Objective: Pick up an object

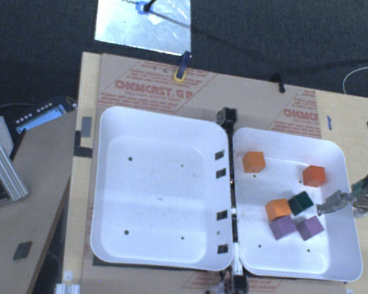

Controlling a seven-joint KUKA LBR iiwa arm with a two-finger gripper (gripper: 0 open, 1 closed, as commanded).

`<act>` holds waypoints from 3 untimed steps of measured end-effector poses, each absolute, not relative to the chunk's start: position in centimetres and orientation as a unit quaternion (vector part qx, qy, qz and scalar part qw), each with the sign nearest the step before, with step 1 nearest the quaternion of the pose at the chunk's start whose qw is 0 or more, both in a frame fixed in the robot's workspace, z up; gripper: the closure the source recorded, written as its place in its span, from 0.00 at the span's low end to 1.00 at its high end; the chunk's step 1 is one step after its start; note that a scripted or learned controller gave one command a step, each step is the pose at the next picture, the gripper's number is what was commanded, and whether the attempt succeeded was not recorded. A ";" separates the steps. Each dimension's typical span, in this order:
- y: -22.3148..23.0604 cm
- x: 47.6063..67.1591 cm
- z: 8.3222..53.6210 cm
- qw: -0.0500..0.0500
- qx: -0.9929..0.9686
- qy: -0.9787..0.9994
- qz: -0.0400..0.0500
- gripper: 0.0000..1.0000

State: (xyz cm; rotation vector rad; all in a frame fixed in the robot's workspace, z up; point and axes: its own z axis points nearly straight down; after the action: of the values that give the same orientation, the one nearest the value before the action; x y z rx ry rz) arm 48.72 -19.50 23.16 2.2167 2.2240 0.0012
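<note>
Gripper (332, 202) beside purple block (309, 227)

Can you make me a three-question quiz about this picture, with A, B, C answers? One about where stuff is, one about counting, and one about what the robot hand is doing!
1. Which bin holds the blocks?
A. the left bin
B. the right bin
C. both bins

2. How many purple blocks are there?
A. one
B. two
C. four

3. Where is the gripper?
A. at the right bin's right rim, apart from the blocks
B. lifting the green block
C. over the left bin

Answers:
1 B: all six blocks lie in the right bin.
2 B: one purple block sits beside another purple block.
3 A: the gripper is by the rim, with the green block lying left of it.
</note>
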 end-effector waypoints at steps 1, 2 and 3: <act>-19.5 48.8 24.3 0.002 0.705 0.709 0.001 1.00; -18.1 48.7 21.6 0.000 0.705 0.709 0.000 1.00; -20.8 48.7 22.6 0.002 0.707 0.707 0.000 1.00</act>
State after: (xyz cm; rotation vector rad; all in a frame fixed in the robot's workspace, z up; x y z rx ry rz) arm 48.68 -20.80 22.58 2.2183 2.2187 0.0007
